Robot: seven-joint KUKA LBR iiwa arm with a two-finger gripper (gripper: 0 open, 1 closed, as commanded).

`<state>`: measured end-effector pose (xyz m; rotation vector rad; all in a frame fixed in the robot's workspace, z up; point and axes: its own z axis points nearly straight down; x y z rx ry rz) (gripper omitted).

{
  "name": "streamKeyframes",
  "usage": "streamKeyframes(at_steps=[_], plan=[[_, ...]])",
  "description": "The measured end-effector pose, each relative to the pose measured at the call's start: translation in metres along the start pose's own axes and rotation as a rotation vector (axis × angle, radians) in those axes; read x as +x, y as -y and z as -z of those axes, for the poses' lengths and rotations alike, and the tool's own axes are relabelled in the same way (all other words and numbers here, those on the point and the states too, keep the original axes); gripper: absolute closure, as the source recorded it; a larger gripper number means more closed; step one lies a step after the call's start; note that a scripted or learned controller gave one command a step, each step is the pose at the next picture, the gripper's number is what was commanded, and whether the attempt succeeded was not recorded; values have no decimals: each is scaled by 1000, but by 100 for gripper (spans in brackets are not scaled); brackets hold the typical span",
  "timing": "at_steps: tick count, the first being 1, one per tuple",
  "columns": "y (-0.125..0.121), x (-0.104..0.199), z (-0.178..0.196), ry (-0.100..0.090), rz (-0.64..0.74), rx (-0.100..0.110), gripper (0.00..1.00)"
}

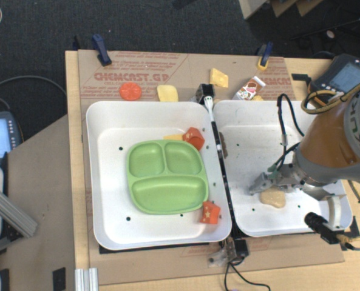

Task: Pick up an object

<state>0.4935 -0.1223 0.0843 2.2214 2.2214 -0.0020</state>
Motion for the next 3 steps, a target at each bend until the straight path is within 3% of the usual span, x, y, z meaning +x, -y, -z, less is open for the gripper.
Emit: streamKeyframes(at_steps=[1, 2, 3], plan=[[-3, -2, 15, 5, -1, -12, 100], [9, -22, 100, 4, -2, -11, 100], [10, -20, 95, 0, -1, -2, 0]])
